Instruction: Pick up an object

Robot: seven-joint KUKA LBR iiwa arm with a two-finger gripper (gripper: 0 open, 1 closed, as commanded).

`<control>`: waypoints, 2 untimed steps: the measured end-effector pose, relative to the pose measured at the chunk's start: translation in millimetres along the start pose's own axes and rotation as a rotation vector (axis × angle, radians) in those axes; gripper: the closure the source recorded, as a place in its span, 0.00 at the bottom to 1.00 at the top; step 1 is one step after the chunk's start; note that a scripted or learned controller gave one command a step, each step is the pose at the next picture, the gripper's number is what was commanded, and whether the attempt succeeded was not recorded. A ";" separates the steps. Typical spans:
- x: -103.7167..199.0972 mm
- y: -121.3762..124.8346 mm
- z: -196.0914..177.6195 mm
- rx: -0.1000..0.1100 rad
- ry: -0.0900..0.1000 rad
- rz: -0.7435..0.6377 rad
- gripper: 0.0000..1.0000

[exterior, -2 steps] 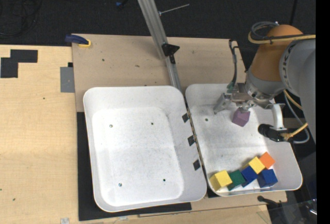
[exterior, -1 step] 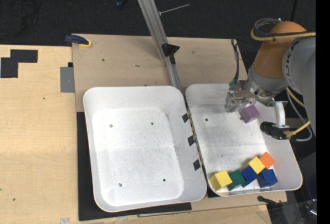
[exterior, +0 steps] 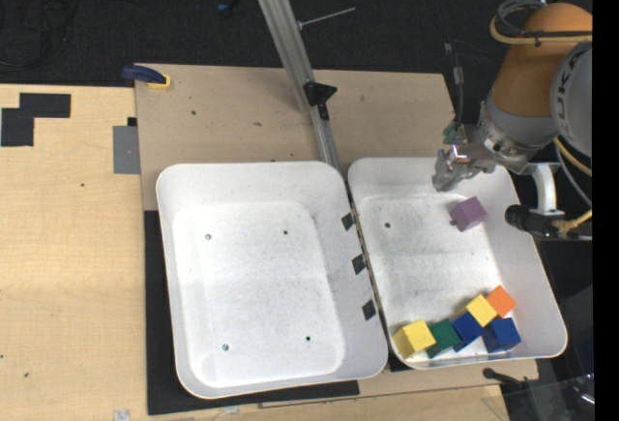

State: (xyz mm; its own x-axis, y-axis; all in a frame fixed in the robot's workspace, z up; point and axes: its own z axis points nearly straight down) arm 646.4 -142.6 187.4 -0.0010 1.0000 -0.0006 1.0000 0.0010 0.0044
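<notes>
A purple block [exterior: 468, 213] lies alone in the upper part of the right bin [exterior: 406, 245]. Along that bin's front right corner sits a row of blocks: yellow [exterior: 418, 337], green [exterior: 445, 334], blue [exterior: 466, 327], a second yellow [exterior: 481, 310], orange [exterior: 500, 299] and dark blue [exterior: 501, 335]. My gripper [exterior: 447, 173] hangs over the bin's far edge, up and to the left of the purple block and apart from it. Nothing shows between its fingers.
The left bin [exterior: 256, 274] stands beside the right one, with black clips [exterior: 356, 262] along the shared edge. A slanted aluminium rail [exterior: 290, 42] rises behind the bins. A blue and yellow clamp [exterior: 147, 75] sits at the bench's far left corner.
</notes>
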 end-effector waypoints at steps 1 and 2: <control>5.1 -5.9 -48.8 0.001 0.000 0.000 1.00; 3.6 -5.5 -77.8 0.003 0.000 -0.001 1.00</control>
State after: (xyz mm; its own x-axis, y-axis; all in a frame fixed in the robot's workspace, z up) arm 640.5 -139.0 265.2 -0.0020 1.0000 -0.0003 1.0000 0.0020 0.0017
